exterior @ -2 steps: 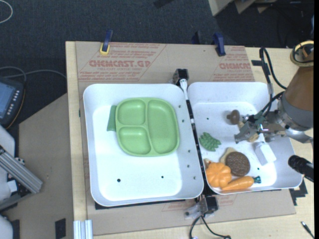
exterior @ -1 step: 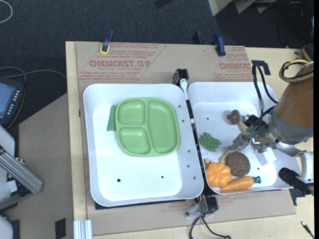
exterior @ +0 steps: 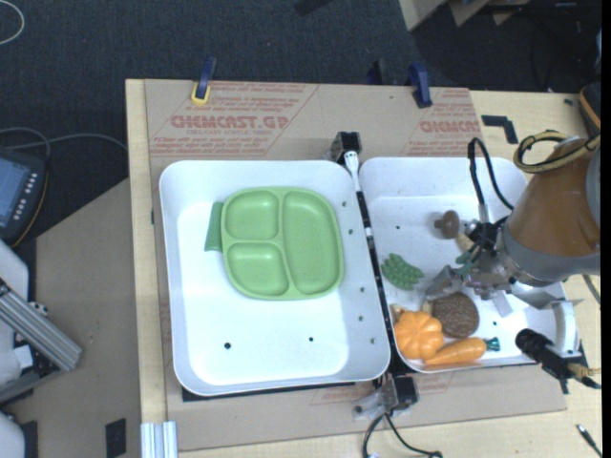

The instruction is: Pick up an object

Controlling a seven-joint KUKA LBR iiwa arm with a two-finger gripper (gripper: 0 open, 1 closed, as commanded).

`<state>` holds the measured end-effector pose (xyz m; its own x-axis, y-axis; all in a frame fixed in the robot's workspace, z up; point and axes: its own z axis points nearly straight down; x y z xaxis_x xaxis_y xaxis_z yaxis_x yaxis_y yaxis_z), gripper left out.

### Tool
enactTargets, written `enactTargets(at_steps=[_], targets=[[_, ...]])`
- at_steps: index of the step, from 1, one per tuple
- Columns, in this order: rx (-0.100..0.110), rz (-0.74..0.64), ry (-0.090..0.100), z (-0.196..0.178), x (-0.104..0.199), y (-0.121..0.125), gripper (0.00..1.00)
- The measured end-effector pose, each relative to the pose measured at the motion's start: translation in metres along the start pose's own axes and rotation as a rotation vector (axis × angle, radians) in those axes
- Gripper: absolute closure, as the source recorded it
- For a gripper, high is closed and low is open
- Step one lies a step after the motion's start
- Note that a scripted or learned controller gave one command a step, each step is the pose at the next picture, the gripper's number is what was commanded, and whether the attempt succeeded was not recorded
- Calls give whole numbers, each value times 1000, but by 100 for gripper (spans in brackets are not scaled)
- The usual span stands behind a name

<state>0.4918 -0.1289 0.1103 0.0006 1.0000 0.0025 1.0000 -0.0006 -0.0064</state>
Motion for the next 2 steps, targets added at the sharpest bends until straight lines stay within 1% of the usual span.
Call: enactTargets(at_steps=[1, 2], targets=[[-4, -1, -1, 26, 1, 0, 0], [-6, 1, -2, 15, 0, 0, 100]])
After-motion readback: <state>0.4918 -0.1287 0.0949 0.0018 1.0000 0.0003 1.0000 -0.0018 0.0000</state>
